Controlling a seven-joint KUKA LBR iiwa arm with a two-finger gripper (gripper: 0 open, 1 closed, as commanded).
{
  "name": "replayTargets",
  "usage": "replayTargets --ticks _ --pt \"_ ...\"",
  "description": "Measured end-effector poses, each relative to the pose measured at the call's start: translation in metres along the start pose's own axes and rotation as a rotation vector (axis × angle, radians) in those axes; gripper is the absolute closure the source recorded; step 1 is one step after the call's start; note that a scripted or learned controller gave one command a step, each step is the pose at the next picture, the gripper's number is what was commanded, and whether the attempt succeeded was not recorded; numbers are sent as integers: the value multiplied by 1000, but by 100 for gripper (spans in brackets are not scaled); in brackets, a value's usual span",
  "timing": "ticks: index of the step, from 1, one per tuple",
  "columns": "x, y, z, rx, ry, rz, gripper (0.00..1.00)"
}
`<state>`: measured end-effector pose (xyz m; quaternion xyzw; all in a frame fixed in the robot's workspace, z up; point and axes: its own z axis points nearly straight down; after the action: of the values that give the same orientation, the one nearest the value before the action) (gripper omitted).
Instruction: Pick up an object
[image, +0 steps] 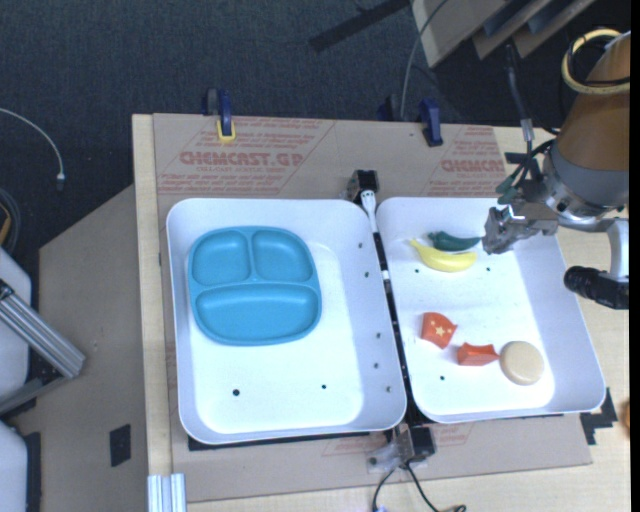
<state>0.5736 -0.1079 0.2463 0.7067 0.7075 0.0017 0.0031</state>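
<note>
Running along the near edge of the tabletop (300, 455), brown board shows as a narrow strip in front of both bins, with a black clip at the seam between them. Nearest in the right bin (560, 395) sit three small things close together: a round beige disc (522, 362) at the right, a red wedge (477, 353) just left of it, and an orange-red block (437, 329) a little farther left. White floor lies bare between this group and the bin's near rim, and also in the middle of the bin.

Smooth and glossy, the left bin (270, 400) has rounded corners and holds a blue plate (256, 285) with three compartments, set toward its far left; the near and right parts of that bin are bare white.

Farther in, a yellow banana (444, 259) lies in the right bin with a dark green piece (452, 240) touching its far side. Just right of them the pincer (499, 236) hangs over the bin's far right part; whether it is open or closed I cannot tell. Nothing shows between its tips.

Blue clamps (224, 112) pin the board's far edge.
</note>
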Motion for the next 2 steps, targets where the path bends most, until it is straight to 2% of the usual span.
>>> replayTargets --ticks 1,2 --pt "52 12 -4 4 3 -5 100" --pt "106 38 11 4 3 -5 100"
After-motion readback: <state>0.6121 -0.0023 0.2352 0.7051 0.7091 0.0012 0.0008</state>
